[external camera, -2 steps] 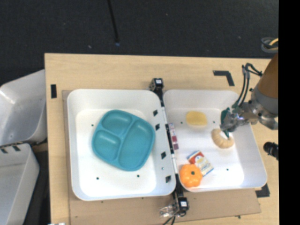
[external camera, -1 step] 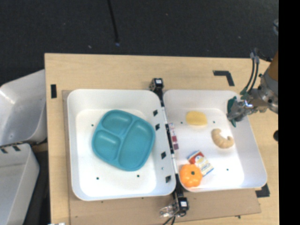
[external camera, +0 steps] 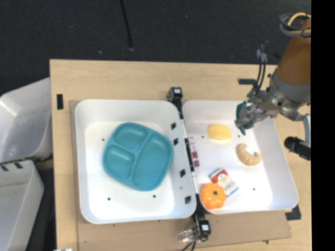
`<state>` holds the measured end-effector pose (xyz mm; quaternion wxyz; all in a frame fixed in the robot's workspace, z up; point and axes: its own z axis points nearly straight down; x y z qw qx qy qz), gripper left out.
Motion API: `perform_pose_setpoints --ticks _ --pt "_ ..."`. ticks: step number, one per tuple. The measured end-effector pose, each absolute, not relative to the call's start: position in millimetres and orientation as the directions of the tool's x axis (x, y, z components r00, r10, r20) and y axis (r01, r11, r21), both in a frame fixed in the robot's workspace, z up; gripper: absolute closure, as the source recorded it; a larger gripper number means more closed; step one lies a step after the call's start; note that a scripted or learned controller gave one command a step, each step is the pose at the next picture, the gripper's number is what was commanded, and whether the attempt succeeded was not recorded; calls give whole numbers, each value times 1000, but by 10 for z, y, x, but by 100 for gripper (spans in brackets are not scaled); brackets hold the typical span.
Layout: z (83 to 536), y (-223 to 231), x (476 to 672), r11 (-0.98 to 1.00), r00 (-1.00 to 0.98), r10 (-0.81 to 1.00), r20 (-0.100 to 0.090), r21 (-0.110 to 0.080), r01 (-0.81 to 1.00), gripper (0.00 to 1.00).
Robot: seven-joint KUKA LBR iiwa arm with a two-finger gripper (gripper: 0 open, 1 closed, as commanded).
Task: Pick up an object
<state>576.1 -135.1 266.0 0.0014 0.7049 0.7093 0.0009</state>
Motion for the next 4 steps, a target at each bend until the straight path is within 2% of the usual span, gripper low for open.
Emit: perform_pose_setpoints --ticks 1,2,3,4 --pt "2533 -841 5934 7 -7 1000 0 0 1000 100" --pt "2402 -314 6002 6 -6 1000 1 -1 1000 100" --pt "2409 187 5995 6 -6 1000 1 -1 1000 100" --pt "2508 740 6153 8 -8 1000 2 3 1000 100"
